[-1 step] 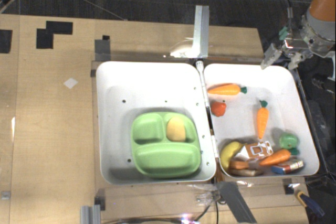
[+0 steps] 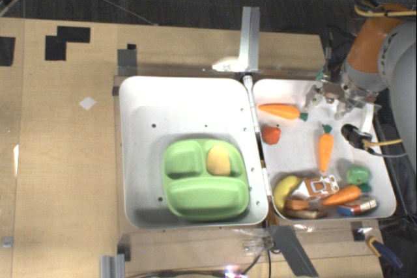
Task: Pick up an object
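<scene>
A carrot (image 2: 279, 112) lies near the right bin's (image 2: 389, 187) far left corner, another carrot (image 2: 324, 150) upright nearby, while the gripper (image 2: 339, 103) hovers just above them, fingers spread apart and holding nothing.

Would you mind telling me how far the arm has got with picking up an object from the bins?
Done: little that shows; the gripper is over the far right corner of the right bin. In hand: nothing seen between its fingers. Left: the whole pick. The nearest carrot lies on the bin floor, as do the upright carrot and the red tomato. The yellow fruit sits in the green tray.
</scene>
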`<control>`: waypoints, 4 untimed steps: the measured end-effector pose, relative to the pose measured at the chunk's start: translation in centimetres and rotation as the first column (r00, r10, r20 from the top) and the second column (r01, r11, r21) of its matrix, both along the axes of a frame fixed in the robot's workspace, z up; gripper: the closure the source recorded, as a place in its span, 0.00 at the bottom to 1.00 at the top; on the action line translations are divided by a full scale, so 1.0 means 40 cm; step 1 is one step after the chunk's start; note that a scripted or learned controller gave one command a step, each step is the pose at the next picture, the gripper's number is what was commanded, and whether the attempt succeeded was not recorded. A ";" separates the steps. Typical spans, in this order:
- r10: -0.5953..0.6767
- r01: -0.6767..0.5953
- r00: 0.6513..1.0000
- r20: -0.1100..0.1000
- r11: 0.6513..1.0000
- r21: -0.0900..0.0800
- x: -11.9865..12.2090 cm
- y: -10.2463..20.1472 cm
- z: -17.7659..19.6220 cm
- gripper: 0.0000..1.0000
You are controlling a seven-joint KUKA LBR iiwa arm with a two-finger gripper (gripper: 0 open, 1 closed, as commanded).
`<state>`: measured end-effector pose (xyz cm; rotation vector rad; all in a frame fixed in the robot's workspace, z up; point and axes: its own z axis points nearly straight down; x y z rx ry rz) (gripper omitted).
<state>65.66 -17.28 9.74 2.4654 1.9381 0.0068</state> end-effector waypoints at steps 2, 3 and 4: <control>0.075 -0.075 0.997 0.015 0.997 0.000 -0.130 0.025 0.016 1.00; 0.115 -0.115 0.993 -0.001 0.993 0.001 -0.032 0.236 0.262 1.00; 0.031 -0.031 1.000 -0.004 1.000 0.002 -0.074 0.239 0.220 1.00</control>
